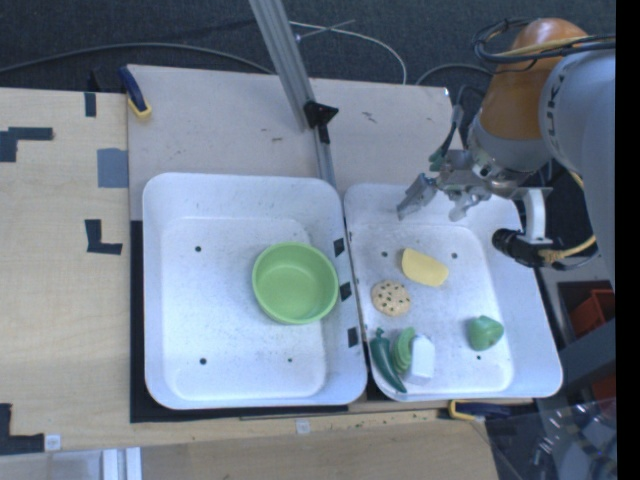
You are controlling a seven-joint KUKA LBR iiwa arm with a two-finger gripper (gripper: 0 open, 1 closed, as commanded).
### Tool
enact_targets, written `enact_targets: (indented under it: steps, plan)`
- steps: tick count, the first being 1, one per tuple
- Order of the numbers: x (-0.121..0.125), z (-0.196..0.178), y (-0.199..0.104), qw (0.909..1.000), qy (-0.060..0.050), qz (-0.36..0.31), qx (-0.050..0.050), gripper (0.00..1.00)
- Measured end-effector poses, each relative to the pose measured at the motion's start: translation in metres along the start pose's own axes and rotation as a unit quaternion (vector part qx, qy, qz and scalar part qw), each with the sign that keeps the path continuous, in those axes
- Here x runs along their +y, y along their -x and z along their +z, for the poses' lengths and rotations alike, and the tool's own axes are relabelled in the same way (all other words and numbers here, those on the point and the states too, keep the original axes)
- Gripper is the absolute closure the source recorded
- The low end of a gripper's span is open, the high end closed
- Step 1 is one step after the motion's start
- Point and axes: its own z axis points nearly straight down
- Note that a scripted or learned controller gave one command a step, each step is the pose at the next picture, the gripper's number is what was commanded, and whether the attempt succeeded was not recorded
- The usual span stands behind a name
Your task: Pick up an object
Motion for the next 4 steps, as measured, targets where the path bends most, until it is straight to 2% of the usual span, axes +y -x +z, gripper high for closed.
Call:
enact_targets:
  steps: [1, 2, 3, 4]
  plan:
    - [0.0, 0.0, 0.0, 1.0, 0.0, 0.0, 0.0, 0.0]
    - [0.001, 0.064, -0.005, 1.0, -0.002, 0.0, 0.0, 0.0]
    - [0.001, 0.106, -0.006, 1.0, 0.0, 0.0, -0.001, 0.0]
    - [0.001, 0.095, -0.007, 1.0, 0.0, 0.0, -0.001, 1.0]
